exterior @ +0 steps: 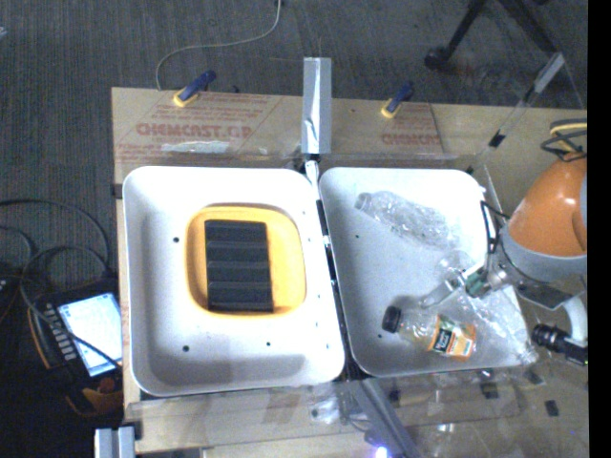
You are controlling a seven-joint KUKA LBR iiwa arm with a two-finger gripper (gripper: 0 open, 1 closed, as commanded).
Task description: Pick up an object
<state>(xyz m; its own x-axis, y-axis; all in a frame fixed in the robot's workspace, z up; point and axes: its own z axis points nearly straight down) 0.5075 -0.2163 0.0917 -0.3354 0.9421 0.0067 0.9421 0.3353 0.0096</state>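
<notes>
- The gripper (474, 280) sits low at the right edge of the right bin (401, 184), under the arm's orange band; it looks pale and see-through against the clutter, so I cannot tell how it is set.
- Just at its 8 o'clock lies a small bottle (431, 329) on its side, dark cap pointing to 9 o'clock, orange label toward 4 o'clock. It seems close to the gripper, perhaps touching it.
- The bottle is likely light, hard and slick; its round body would roll, so a hold across the middle, beside the label, looks safest.
- At 11 o'clock, near the bin's far wall, lies a crumpled clear plastic wrapper (401, 213): soft and hard to pinch.
- In the left bin (153, 256), well apart at 9 o'clock, rests a yellow tray holding a black block (240, 265).
</notes>
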